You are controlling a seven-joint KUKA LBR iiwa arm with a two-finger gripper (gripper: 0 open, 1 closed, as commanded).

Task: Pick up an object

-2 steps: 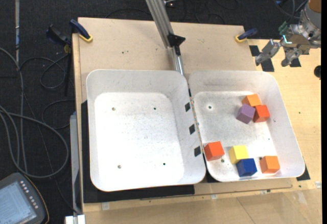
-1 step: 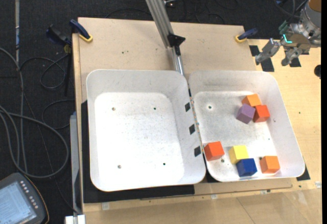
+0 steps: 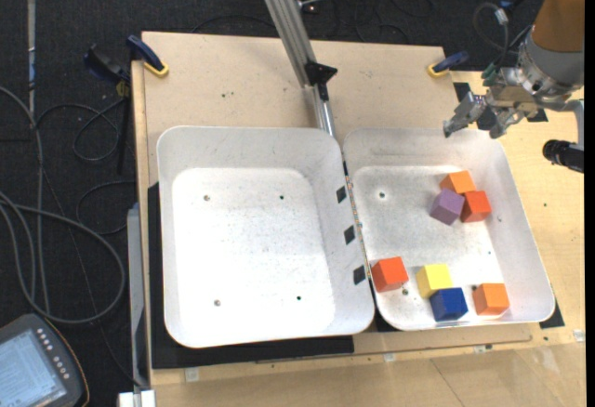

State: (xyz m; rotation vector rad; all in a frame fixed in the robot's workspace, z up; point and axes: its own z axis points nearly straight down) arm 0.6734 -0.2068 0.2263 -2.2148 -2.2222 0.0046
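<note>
Seven small blocks lie in the right bin (image 3: 521, 210), and none is between the gripper's fingers. Near the bin's far right side sit three together: an orange block (image 3: 457, 181), a purple block (image 3: 448, 206) just in front of it and touching, and a red-orange block (image 3: 476, 205) pressed against the purple one's right side. The purple block is turned so that a corner points toward the near edge, giving it a diamond outline from above. Along the near edge lie four more — an orange cube (image 3: 390, 272) close to the wall between the bins, a yellow block (image 3: 432, 279) to its right, a blue block (image 3: 449, 304) touching the yellow one's near corner, and another orange block (image 3: 491, 298) just beside the blue one. All are roughly cubic, so no long axis can be made out; most sit a little askew to the bin's walls. The gripper (image 3: 476, 117) hangs over the far right corner of the right bin, well apart from every block, its dark fingers pointing down and leftward — whether they are apart or together cannot be told at this angle. The left bin (image 3: 186, 173) lies beside it, their walls touching.
</note>
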